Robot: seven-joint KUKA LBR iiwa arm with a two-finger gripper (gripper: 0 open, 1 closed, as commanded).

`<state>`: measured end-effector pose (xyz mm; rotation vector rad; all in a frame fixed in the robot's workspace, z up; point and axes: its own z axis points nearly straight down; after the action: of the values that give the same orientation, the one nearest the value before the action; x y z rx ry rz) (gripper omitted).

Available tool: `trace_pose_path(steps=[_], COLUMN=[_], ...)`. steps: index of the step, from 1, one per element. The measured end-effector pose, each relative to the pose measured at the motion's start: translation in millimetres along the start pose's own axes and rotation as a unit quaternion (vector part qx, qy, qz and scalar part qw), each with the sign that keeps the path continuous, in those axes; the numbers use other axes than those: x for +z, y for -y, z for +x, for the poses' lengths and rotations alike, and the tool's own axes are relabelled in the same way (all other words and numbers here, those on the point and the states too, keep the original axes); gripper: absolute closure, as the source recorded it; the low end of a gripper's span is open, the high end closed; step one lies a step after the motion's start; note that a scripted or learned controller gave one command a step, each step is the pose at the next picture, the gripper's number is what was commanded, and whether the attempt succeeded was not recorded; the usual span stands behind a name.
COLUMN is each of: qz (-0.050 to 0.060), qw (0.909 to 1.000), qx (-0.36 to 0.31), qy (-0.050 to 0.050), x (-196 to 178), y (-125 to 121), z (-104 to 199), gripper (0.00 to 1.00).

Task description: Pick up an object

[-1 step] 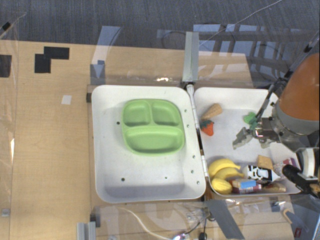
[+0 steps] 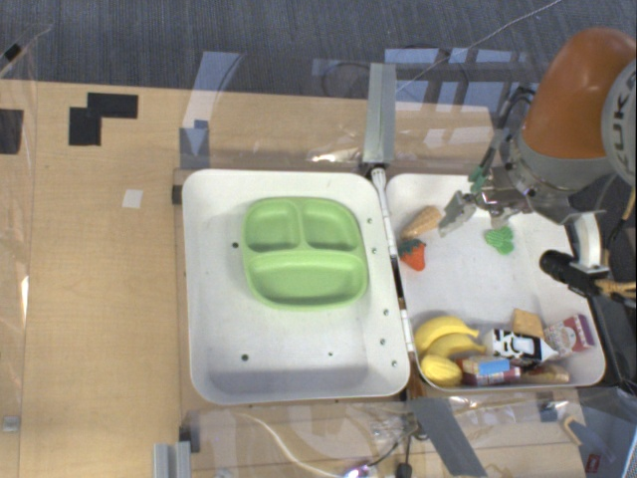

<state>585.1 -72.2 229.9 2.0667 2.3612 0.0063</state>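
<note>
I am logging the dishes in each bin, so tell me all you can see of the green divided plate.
The green plate is light green and looks like matte plastic. It is a rounded rectangle with three compartments: two smaller ones on the far side and one wide one on the near side. It lies flat and upright near the middle of the left white bin, resting on the bin's floor. Nothing lies in its compartments, and nothing else touches it.

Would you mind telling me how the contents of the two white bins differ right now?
The left bin holds one green divided plate; the right bin holds many small items, including bananas and a strawberry. The gripper hangs over the right bin, not the left. Both are shallow and white.
</note>
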Motion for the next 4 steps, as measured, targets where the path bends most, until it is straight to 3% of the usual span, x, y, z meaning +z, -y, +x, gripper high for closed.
trace_pose_path(steps=[1,2,3,4], qz=[0.001,-0.003,0.005,-0.002], qw=[0.9988,0.9928,0.9969,0.9967], qx=[-0.049,-0.120,-0.078,-0.081], qy=[0.000,0.001,0.004,0.004], x=[111,140,141,128], y=[-5,-45,-78,-83], z=[-23,-27,-38,-34], gripper=[0.00,0.00,0.00,1.00])
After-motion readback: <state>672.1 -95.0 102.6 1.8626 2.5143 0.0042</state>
